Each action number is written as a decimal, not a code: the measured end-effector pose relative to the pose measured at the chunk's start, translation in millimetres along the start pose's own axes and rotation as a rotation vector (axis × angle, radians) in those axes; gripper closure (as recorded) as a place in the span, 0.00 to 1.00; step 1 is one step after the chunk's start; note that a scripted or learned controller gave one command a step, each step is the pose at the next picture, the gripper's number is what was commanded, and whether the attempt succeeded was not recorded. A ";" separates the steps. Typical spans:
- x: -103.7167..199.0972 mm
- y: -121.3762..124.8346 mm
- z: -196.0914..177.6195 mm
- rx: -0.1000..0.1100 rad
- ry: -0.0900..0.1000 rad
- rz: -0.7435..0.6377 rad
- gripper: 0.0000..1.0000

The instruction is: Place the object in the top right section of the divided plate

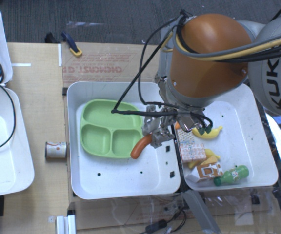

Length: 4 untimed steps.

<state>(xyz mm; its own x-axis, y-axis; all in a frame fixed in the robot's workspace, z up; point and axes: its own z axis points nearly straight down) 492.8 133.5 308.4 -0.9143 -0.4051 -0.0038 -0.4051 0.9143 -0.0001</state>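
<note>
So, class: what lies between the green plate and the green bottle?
In the camera view, between the plate and the bottle lie an orange sausage, bare bin floor, and a snack box.

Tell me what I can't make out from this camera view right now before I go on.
- Gripper: the orange wrist band hides most of it, so its grip on the hot dog at the divided plate's right edge is unclear.
- Banana: partly covered by cables.
- Carton and orange box: print too small to read.
</note>
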 end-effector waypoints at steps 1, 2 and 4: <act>7.2 -12.5 1.1 0.000 0.001 -0.047 1.00; -8.9 -16.0 46.6 -0.001 0.003 -0.098 1.00; -78.8 -14.9 15.8 -0.001 0.000 -0.110 1.00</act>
